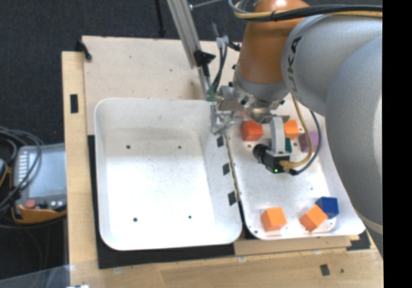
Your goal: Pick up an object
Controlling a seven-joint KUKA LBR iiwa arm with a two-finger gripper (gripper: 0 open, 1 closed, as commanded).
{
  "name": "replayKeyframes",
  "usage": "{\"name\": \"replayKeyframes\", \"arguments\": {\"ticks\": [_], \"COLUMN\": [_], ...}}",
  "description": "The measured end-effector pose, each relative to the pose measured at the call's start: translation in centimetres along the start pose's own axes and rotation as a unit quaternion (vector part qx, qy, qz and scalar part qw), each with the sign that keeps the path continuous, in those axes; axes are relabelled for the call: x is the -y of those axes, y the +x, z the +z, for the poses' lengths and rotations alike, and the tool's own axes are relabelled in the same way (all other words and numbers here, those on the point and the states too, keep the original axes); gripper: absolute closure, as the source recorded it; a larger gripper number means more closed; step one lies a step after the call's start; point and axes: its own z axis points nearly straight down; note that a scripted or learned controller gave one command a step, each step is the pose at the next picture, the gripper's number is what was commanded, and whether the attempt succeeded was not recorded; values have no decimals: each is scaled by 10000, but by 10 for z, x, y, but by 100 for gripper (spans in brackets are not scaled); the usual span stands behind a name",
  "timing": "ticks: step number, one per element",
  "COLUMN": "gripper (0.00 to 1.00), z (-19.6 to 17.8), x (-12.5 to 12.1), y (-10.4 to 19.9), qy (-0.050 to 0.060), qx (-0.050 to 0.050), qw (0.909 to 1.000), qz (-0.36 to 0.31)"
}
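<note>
Camera view, from the near edge outward, with every place reckoned from the gripper (220,120). Well apart from it on the near side and off to the view's right, three cubes lie along the near end of the right bin (283,187): one orange cube (273,218), a second orange cube (313,218), and a blue cube (328,205) touching or almost touching that second one. None of them is within a short reach.

Closer in, an orange block (252,130) lies just beside the gripper, to the view's right and a touch nearer the camera. This looks like the likeliest thing to take. It is roughly cubic, so no long axis governs the approach; what matters is the small sideways offset. Further right of the gripper on the same line sit another orange piece (291,128) and a purple piece (313,141), both partly hidden by the robot's hardware.

The gripper hangs low over the wall where the right bin meets the left bin (161,103), at their far end. I cannot tell whether it is released or clenched, and nothing is seen held in it. By my judgement the pick is not yet made, and a short shift to the view's right is needed first.

Beyond the gripper lies bare worktop (129,64).
</note>
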Motion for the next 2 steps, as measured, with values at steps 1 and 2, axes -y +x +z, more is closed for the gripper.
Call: {"name": "replayKeyframes", "arguments": {"ticks": [1, 2], "gripper": [100, 0], "z": [-7, -6], "x": [-8, -8], "y": [50, 45], "qy": [4, 13], "qx": [-1, 20], "qw": [10000, 10000], "qz": [0, 19]}}
